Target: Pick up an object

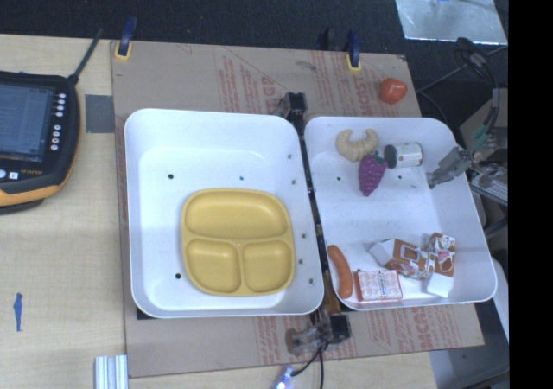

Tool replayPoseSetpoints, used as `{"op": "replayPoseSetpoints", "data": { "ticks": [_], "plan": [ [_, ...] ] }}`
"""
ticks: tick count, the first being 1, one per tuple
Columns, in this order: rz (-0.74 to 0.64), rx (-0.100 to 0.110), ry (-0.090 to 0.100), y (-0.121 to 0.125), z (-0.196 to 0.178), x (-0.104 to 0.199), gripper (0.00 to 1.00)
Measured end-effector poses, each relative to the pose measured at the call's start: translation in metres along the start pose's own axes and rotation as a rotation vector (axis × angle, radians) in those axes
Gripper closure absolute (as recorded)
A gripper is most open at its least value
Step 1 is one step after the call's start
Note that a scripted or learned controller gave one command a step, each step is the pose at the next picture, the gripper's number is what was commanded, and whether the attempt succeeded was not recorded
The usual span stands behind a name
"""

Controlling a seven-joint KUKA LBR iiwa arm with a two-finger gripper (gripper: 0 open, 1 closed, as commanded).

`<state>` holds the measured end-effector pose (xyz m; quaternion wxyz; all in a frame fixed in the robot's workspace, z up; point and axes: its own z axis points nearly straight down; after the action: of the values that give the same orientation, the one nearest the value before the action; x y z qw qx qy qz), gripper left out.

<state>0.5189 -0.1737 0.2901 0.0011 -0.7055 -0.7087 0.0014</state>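
Note:
The right bin (393, 214) holds a tan croissant (356, 143), a purple bunch of grapes (371, 174) and a small white and black cylinder (403, 155) at its far end. Near its front lie an orange sausage (340, 271), a pink and white box (378, 285), crumpled red and white packets (421, 257) and a white block (439, 285). My gripper (446, 168) reaches in over the bin's right rim, just right of the cylinder, with nothing visibly held in it.
The left bin (155, 162) holds a yellow divided plate (238, 240). A red tomato (393, 90) lies on the cardboard beyond the right bin. A control pendant (30, 137) sits at the far left. Clamps (352, 48) stand along the cardboard's far edge.

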Motion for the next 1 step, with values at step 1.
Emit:
{"op": "replayPoseSetpoints", "data": {
  "ticks": [1],
  "plan": [
    [-0.002, 0.002, -0.001, 0.0915, 0.0794, 0.0826, 0.0]
  ]
}}
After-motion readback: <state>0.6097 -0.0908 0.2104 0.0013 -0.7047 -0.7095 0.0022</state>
